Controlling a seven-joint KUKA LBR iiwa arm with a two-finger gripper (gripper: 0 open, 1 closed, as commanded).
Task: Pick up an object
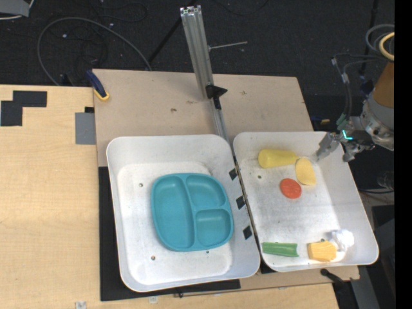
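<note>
In the right white bin (257, 224) we find open floor at the centre; a yellow cylinder (277, 158), yellow oval (306, 171) and red disc (291, 188) crowd twelve o'clock, a green block (279, 249) and orange wedge (322, 252) six.

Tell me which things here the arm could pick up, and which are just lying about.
Pickable, right bin: yellow block, yellow oval, red disc, green bar, orange piece.

Lying about: teal divided tray, metal post.
</note>
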